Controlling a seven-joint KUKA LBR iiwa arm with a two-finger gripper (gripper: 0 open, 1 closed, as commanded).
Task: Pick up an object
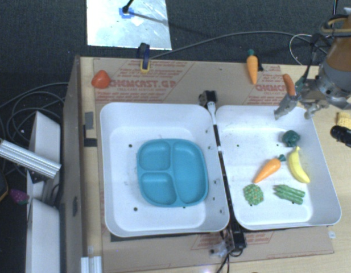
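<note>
- Gripper (296, 107): at the upper right corner of the right bin (243, 220), fingers spread wide, nothing between them.
- Dark green object (290, 137): nearest candidate, lying at about 6 o'clock from the gripper, near but apart.
- Banana (297, 165): further along the same 6 o'clock line; long axis runs roughly 12 to 6.
- Carrot (267, 169): at about 7 o'clock; long axis runs 2 to 8.
- Broccoli floret (253, 194) and green beans (289, 193): farthest, near the bin's front.
- Judgement: a short descent toward 6 o'clock reaches the closest piece.
</note>
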